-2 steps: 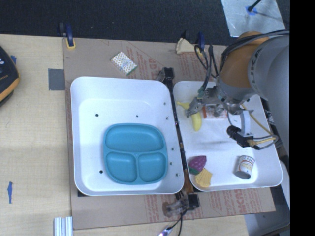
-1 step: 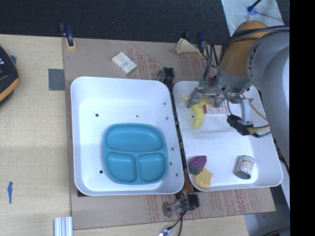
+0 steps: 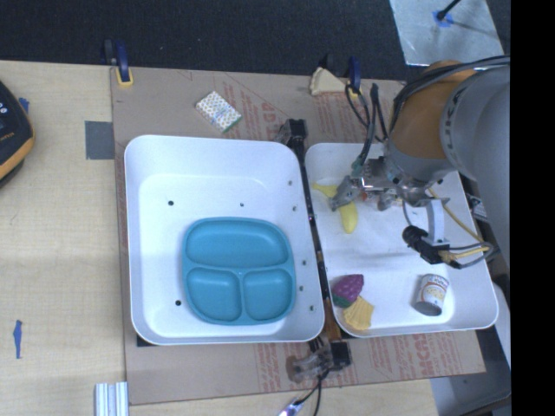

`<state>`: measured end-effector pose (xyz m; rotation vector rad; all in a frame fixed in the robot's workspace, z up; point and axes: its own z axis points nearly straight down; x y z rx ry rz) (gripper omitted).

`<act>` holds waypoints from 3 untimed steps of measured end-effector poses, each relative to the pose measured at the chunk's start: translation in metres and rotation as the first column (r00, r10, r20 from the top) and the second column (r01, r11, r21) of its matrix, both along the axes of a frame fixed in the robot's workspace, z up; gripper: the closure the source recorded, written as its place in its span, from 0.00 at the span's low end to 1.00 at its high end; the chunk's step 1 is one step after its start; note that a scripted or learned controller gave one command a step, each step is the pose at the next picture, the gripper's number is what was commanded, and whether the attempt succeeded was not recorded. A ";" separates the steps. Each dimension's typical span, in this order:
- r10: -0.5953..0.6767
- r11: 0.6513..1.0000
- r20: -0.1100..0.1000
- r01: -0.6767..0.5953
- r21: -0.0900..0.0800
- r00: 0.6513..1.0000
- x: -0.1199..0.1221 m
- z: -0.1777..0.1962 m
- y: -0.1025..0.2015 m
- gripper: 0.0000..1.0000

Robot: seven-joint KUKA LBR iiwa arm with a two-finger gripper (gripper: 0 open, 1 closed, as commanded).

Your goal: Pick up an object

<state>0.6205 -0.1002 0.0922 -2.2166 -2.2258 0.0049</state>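
I see the two-finger gripper [image 3: 357, 192] low over the right white bin [image 3: 473, 315], touching a small yellow banana-shaped toy [image 3: 347, 217] at the bin's ten o'clock; its grip I cannot tell.

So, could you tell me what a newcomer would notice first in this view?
Probably the blue divided tray lying in the left bin. Next, the grey arm's gripper low over a yellow object near the right bin's back, with a small can near its front.
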 end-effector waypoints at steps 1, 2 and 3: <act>0.001 1.000 -0.002 -0.001 0.001 1.000 0.000 0.000 0.008 0.00; 0.003 1.000 -0.003 -0.003 0.000 1.000 0.000 0.010 0.007 1.00; 0.001 1.000 0.000 -0.001 0.002 1.000 -0.012 0.100 0.072 1.00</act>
